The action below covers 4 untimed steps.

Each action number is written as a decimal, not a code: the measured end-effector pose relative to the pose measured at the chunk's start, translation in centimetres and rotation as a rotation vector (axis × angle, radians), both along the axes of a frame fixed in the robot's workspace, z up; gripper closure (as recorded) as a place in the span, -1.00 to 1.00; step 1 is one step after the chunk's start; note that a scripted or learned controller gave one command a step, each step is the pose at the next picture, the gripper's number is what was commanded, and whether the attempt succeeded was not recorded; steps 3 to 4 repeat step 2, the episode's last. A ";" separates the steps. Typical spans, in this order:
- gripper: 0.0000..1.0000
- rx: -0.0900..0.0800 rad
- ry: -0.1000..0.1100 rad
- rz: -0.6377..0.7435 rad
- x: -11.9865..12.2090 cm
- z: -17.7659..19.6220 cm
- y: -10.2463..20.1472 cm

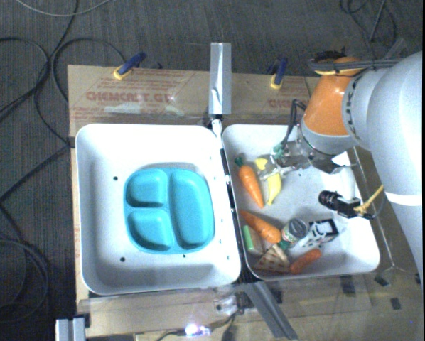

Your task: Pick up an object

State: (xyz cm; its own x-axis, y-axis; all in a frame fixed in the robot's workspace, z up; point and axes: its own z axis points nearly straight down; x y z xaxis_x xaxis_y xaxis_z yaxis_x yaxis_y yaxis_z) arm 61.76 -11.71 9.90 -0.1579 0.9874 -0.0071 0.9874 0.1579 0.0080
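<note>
My gripper [278, 160] hangs low over the upper left part of the right bin [354, 258]. Just below it lie a yellow piece [273, 187] and an orange carrot [251, 185], side by side. A second carrot [263, 228] lies nearer the front of the bin, with a green piece [249, 241] at its left. Beside them are a brown wedge [272, 260], a red sausage [305, 260], a small grey can [294, 229] and a black-and-white object [320, 231]. I see nothing lifted by the gripper.
The left bin [99, 212] holds a blue divided plate [170, 209]. A metal bar [219, 84] stands at the back between the bins. The grey arm with its orange band [326, 112] reaches in over the right bin's back right corner.
</note>
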 end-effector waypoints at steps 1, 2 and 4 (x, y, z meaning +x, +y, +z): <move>1.00 0.004 0.009 -0.021 -3.8 12.3 3.3; 1.00 0.003 0.013 -0.079 -8.0 9.9 1.6; 1.00 0.003 0.013 -0.079 -8.0 9.9 1.6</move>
